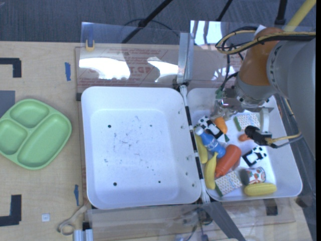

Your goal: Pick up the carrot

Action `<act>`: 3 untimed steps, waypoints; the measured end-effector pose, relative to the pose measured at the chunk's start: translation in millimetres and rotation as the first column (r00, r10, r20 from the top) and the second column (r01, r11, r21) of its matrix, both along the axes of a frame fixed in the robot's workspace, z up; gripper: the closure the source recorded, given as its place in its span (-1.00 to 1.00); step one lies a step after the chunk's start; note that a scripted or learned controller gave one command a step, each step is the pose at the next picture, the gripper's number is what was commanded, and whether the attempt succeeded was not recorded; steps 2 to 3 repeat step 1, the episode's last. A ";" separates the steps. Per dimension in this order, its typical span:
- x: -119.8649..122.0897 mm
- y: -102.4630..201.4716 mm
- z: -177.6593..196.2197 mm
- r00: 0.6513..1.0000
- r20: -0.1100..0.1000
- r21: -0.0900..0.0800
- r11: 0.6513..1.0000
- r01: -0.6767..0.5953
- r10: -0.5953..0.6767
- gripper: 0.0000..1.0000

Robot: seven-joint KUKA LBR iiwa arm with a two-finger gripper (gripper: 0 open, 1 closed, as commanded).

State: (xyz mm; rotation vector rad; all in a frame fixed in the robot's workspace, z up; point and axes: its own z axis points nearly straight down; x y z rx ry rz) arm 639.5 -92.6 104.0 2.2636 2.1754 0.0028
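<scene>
The carrot is a fat orange-red cone lying at a slant in the middle of the right bin, its tip pointing down-left toward a yellow banana. My gripper hangs over the bin's far left part, below the grey wrist and the orange band. It is above and apart from the carrot, close to a small orange piece and a black-and-white toy.
Around the carrot lie a blue bottle, a black-and-white block, a patterned box, a small can and a yellow corn cob. The left bin adjoins it. A green divided plate sits far left.
</scene>
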 end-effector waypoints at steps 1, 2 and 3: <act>-54.1 16.0 80.5 0.999 -0.005 0.002 0.999 0.042 -0.042 1.00; -54.1 16.0 80.5 0.999 -0.005 0.002 0.999 0.042 -0.042 1.00; -54.1 16.0 80.5 0.999 -0.005 0.002 0.999 0.042 -0.042 1.00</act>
